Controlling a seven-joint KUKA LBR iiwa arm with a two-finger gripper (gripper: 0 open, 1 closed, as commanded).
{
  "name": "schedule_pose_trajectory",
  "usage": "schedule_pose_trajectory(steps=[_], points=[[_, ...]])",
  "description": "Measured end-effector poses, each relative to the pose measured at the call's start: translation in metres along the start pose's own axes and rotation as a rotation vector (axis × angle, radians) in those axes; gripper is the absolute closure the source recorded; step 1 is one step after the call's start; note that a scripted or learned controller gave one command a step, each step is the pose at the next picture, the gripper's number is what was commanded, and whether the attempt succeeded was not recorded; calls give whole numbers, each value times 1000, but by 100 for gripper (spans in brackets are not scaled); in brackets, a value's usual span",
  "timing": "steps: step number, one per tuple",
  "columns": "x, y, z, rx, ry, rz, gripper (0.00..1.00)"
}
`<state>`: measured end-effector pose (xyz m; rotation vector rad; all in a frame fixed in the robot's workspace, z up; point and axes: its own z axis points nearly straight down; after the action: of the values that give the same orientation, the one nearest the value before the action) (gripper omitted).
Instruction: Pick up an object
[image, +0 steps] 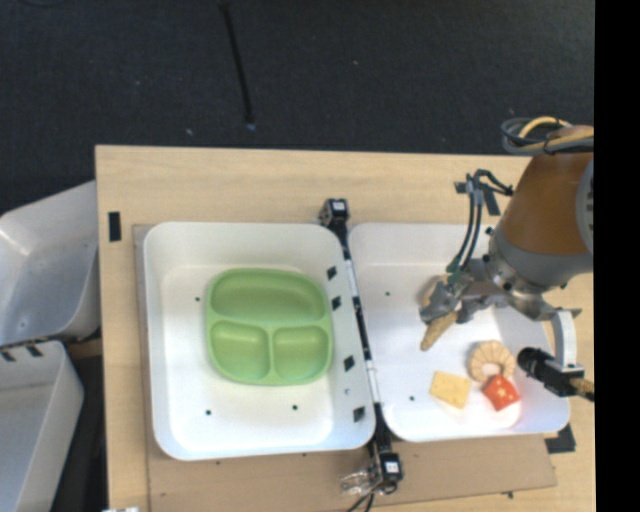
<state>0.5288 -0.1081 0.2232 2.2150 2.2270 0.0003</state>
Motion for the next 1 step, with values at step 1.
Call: schedule_pose_trajectory(steps=[1], points=[[53,-4,-15,-3,1,-2,100]])
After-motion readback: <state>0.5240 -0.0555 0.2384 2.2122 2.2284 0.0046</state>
